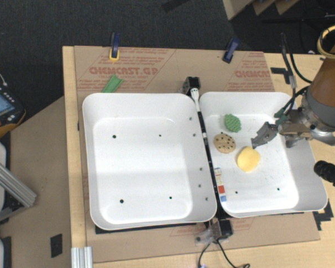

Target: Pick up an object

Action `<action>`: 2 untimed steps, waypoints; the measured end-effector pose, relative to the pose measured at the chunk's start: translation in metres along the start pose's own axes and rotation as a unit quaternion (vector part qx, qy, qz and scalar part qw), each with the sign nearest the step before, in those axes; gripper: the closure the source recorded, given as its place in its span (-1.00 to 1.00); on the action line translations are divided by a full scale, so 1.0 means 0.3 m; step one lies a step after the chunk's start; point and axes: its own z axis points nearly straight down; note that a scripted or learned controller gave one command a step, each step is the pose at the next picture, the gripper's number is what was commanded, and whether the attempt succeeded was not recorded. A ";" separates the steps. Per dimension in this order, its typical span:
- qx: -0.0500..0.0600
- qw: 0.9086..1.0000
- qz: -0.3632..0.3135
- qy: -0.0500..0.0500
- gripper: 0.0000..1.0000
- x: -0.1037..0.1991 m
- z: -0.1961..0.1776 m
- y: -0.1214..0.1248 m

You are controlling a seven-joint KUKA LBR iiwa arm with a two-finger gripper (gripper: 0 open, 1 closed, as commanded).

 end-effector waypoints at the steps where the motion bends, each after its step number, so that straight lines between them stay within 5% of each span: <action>1: -0.005 1.000 0.006 -0.005 -1.00 -0.414 -0.250 -0.080; 2: -0.003 1.000 0.000 -0.002 1.00 -0.387 -0.270 -0.071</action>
